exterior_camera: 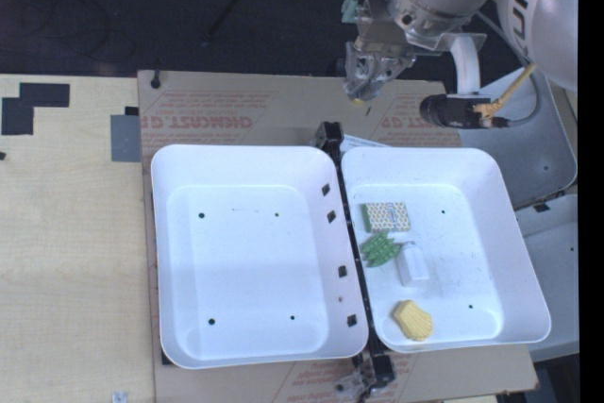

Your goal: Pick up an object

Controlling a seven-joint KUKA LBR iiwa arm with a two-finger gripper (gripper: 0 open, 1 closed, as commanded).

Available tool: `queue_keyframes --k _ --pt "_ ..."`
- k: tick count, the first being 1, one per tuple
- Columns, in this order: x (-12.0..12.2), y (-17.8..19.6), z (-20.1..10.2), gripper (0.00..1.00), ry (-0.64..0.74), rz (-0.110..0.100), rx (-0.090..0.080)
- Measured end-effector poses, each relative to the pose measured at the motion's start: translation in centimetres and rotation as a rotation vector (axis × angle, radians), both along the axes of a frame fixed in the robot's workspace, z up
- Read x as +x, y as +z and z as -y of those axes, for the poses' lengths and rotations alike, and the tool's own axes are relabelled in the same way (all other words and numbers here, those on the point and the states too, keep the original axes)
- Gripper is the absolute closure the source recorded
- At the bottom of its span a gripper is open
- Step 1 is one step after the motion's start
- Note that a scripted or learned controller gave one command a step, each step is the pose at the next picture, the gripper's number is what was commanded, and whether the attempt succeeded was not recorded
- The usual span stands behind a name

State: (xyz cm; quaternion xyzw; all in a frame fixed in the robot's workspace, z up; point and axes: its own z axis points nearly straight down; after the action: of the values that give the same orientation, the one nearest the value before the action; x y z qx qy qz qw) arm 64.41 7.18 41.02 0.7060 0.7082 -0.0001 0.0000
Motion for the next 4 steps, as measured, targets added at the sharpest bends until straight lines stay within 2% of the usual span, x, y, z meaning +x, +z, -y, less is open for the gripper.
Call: queue_keyframes --k 1,2,3,4 --pt "-2.9 8.5 -3.5 1.00 0.001 0.005 0.002" --pt "-2.8 11.0 -8.8 1.00 0.002 -0.001 0.001" --pt "-3.4 12.8 -12.4 1.00 0.001 -0.002 0.000" --pt "-5.1 4.6 -16.2 1.00 0.001 -0.013 -0.004"
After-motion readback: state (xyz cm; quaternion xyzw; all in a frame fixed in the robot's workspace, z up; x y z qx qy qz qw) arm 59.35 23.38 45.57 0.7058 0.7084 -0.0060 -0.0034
